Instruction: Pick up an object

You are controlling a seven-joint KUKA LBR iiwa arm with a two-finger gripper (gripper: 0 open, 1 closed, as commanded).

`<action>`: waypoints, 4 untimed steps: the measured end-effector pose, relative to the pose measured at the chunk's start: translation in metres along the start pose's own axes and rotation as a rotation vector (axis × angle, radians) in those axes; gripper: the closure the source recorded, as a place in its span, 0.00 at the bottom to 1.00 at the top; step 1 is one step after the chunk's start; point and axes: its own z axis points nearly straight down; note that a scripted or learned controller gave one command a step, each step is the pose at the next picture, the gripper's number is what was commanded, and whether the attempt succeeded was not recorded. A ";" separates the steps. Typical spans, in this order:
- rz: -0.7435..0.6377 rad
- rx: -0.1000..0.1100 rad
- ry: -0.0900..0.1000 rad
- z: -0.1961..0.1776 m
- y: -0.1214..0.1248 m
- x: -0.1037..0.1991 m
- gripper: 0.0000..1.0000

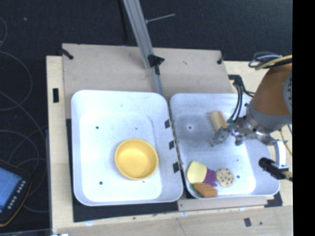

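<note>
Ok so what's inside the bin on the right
The right bin holds a tan cylinder near the gripper, plus a front-corner cluster: yellow piece, purple piece, round cookie, orange piece. The arm covers the bin's right edge.

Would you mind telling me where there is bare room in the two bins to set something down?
Left bin: free all around the yellow bowl. Right bin: bare floor between the cork and the toy food pile; crowded in that near corner and by the pincer.
</note>
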 end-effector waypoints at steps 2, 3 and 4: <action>0.006 -0.009 0.000 0.038 0.002 -0.002 1.00; 0.005 -0.010 0.001 -0.006 0.003 -0.008 1.00; -0.005 -0.012 -0.001 -0.069 0.010 -0.013 1.00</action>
